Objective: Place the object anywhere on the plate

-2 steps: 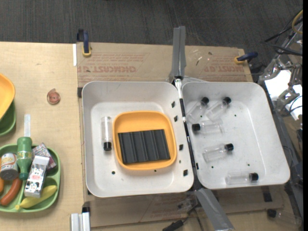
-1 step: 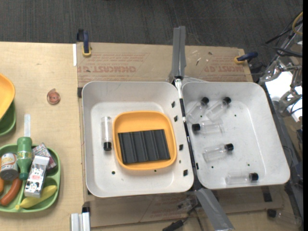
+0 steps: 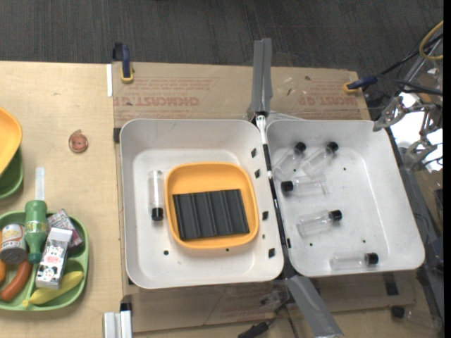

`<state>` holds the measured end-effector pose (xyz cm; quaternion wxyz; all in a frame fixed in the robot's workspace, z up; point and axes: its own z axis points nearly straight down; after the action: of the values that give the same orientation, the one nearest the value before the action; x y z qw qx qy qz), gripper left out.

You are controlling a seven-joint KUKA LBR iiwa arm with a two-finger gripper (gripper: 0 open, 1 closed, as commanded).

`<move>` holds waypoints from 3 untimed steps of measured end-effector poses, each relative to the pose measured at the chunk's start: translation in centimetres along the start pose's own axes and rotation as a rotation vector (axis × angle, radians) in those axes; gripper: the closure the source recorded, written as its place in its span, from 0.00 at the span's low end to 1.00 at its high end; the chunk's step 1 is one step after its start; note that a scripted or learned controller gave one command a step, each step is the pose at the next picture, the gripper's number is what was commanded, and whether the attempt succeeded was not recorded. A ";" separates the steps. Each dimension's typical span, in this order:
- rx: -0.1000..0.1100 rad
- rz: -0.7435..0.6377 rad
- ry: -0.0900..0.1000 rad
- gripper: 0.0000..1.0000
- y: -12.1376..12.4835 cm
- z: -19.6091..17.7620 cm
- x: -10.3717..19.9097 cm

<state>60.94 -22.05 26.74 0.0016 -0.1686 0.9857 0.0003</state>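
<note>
Vials [image 3: 318, 220] are lying loose in the right bin [image 3: 384, 189], so the gripper, its state impossible to tell, is facing a centred crosswise pinch and a low release over the plate [image 3: 211, 172].

I see the pale wooden bench [image 3: 63, 104] bearing two shallow white plastic bins [image 3: 134, 189] [image 3: 394, 210] and a green compartment tray [image 3: 77, 273].

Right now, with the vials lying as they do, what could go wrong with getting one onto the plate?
1. The clear vials in the right bin lie on their sides and could roll away from a grasp.
2. Two near the top lie close together, so a pick might nudge both.
3. One vial lies beside the orange plate, not on it; a miss could look like success.
</note>
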 end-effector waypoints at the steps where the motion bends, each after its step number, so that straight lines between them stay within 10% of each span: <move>1: 0.000 -0.131 -0.001 0.00 0.4 -1.5 1.3; 2: 0.000 -0.140 -0.001 0.00 0.8 -0.9 2.2; 3: 0.000 -0.433 -0.001 0.00 1.3 -2.3 4.1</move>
<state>56.63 -22.15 29.05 0.0020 -0.3766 0.9264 0.0003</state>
